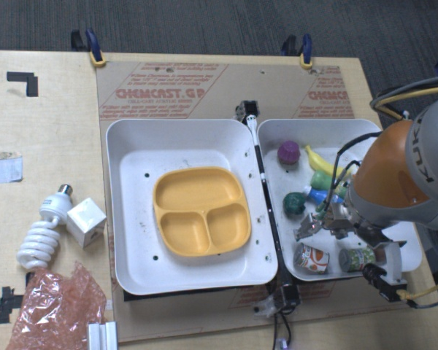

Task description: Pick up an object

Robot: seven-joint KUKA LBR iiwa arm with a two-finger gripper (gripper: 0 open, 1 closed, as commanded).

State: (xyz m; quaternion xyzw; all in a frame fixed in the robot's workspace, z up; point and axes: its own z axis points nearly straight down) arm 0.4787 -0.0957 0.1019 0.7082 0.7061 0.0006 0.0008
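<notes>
Camera view: arm (401, 173) bent over right bin (277, 133).

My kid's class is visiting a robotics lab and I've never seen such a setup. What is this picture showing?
One camera looks down at a slant on a bench. The grey robot arm with an orange band reaches in from the right over the right white bin, where small things lie: a purple ball, a yellow banana, a dark green ball and two small cans. The left white bin holds a yellow divided tray. Its gripper hangs low among the items; nothing is visibly held. A spiral light bulb lies outside.
</notes>
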